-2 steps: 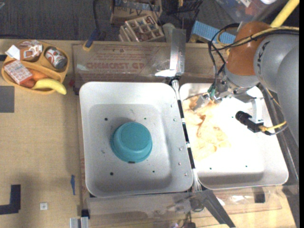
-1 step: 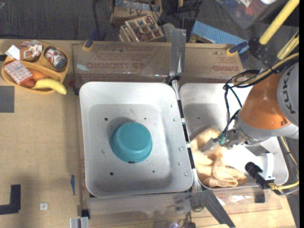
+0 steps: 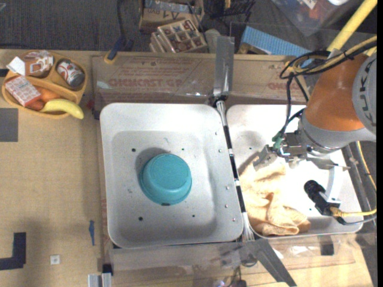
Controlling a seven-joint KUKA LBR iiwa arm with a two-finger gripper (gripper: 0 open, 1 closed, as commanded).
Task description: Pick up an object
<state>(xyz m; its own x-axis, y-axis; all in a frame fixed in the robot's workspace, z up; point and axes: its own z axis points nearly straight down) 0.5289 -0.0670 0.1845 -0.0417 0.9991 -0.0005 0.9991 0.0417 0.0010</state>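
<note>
the pincer [image 3: 258,160] hangs low in the right bin [image 3: 239,121], right at the top edge of the crumpled yellow cloth [image 3: 272,199]. i cannot tell if it is open or holding any cloth. a teal bowl [image 3: 166,178] sits upside down in the left bin [image 3: 119,124].

The arm [image 3: 341,100] hides the right bin's [image 3: 251,124] far corner and runs off-frame.

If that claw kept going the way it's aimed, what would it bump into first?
Most likely the yellow cloth crumpled in the right bin. The gripper points down and leftward at the cloth's upper edge and seems just above it. Depth is hard to judge from this slanted view, so it may already be touching.
</note>
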